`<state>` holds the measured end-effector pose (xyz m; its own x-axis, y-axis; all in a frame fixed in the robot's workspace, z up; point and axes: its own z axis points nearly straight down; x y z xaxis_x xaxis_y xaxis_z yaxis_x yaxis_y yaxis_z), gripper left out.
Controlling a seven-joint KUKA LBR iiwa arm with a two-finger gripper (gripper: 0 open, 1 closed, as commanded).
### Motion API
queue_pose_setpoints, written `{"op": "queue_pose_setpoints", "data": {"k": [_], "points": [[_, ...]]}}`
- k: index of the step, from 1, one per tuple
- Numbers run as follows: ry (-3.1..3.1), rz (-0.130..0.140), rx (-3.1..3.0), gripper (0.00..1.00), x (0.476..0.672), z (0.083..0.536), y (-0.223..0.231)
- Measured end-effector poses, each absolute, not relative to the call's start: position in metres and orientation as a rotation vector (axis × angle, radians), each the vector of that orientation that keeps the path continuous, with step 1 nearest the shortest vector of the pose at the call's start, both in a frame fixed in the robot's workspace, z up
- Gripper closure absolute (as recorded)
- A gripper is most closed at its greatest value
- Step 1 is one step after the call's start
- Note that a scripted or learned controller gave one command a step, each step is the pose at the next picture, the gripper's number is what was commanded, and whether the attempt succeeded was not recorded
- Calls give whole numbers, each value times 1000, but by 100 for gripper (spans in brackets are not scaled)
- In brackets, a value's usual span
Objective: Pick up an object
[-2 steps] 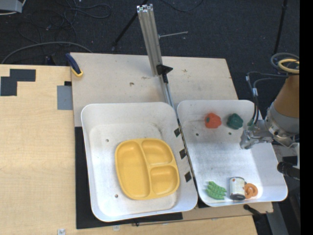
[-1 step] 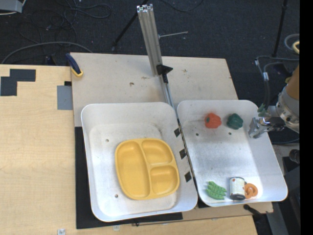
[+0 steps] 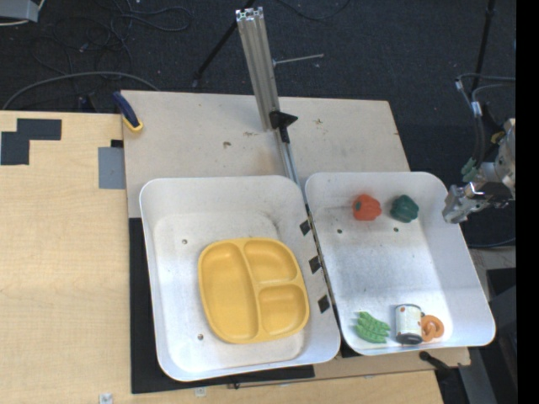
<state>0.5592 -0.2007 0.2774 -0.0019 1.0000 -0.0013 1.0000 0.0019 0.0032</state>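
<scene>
On the surface [image 3: 354,133], the end effector [image 3: 468,199], its opening impossible to tell, hangs just off the right bin [image 3: 459,268]'s far right corner, near the green pepper [image 3: 405,209] and red pepper [image 3: 365,208]

No legible text, brand, number or sign anywhere. Small can [image 3: 408,323] near the right bin's [image 3: 465,251] near edge: pale label, markings too small and blurred to read. Yellow divided plate [image 3: 252,289] in the left bin [image 3: 168,225]: plain, unmarked. Dark rectangles [image 3: 29,136] on the wooden board [image 3: 59,268] at far left: plain shapes, no lettering.
</scene>
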Motion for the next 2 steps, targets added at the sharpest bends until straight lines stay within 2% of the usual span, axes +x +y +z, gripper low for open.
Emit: {"op": "queue_pose_setpoints", "data": {"k": [2], "points": [[2229, -2, 2219, 100, 572, 256, -114]]}}
